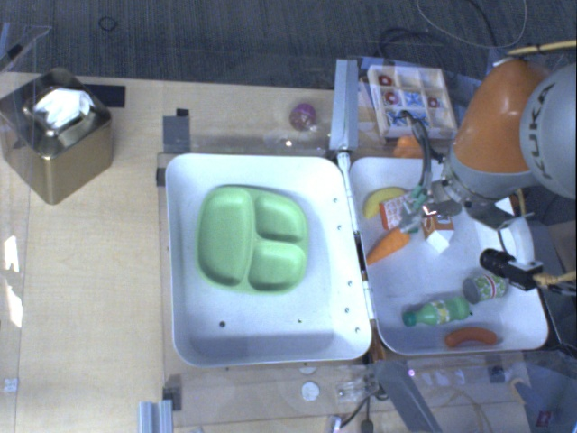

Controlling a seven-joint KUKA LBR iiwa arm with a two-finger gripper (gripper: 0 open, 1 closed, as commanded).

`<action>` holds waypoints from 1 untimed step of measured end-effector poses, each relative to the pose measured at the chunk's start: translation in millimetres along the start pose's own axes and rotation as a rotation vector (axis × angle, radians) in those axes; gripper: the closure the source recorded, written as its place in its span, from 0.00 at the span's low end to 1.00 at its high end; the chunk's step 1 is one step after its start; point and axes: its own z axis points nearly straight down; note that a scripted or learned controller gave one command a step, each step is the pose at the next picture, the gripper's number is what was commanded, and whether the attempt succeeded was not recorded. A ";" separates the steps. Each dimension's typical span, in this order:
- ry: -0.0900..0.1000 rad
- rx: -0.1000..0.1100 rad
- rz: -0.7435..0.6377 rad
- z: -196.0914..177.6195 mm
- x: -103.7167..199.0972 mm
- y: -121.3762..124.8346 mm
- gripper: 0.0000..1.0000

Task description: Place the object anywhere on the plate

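Gripper (424, 207) is down in the right bin (523, 269), low over the pile of toy food at the top left of that bin. Can't tell from the overhead camera whether it's clenched or released, too small and cluttered there, and I can't see anything clearly held in it.

Right under and beside it: a small orange-red carton (395, 213), a yellow banana-ish piece (383, 198) and an orange carrot (388, 245) lying just below. Further down the same bin sit a green bottle (438, 312), a small can (487, 286) and a red sausage (471, 336), well apart from the tool.

Green divided plate (251, 239) sits in the middle of the left bin (194, 332) with nothing on it, so my read is we're at the picking stage, probably going for the carton or the carrot.

Next move needs a real grab on one item, a lift over the wall between the bins, then a drop anywhere on the plate. Crowding looks like the risk.
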 end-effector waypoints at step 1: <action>0.002 0.001 -0.030 -13.1 73.3 54.0 1.00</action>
